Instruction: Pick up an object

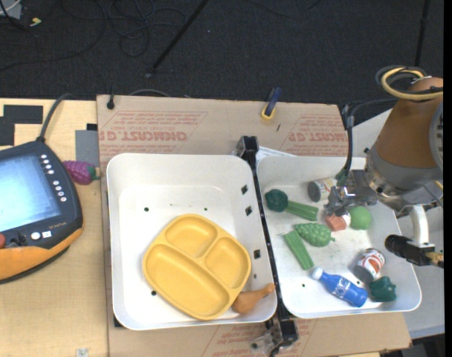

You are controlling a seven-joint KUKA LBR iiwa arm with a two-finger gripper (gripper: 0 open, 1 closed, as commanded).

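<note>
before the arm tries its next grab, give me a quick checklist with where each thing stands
1. Gripper is over the right bin: ok.
2. Fingers open or shut: cannot tell, they are too small and cluttered.
3. Something held between the fingers: cannot tell; a small pink block and a light green ball sit right at the tip.
4. Target stands apart from neighbours: not ok; the block, the ball and a bumpy green toy crowd together.
5. Easier picks: ok; the blue bottle and the red and white can lie nearer the front of that bin.
6. Left bin: ok, the yellow divided plate lies flat.
</note>
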